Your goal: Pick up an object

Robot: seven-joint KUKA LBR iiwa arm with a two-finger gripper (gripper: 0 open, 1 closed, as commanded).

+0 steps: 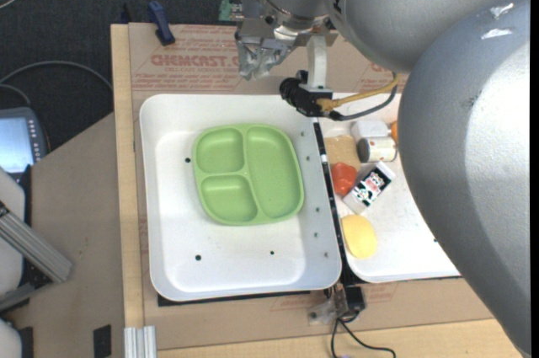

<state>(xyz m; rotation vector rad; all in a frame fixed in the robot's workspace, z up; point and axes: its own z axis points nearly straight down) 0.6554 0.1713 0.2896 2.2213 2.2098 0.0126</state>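
One hand (257, 61) above left bin's (160, 205) far rim (holding nothing).

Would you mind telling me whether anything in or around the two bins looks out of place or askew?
Nothing looks spilled or damaged. The green divided plate lies flat but rotated slightly in the left bin. In the right bin, the yellow object, the red object and the small patterned box crowd the left edge. The hand is above the cardboard, outside both bins.

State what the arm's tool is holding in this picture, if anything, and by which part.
Nothing can be seen in the tool. It hangs above the cardboard behind the left bin, away from the green divided plate.
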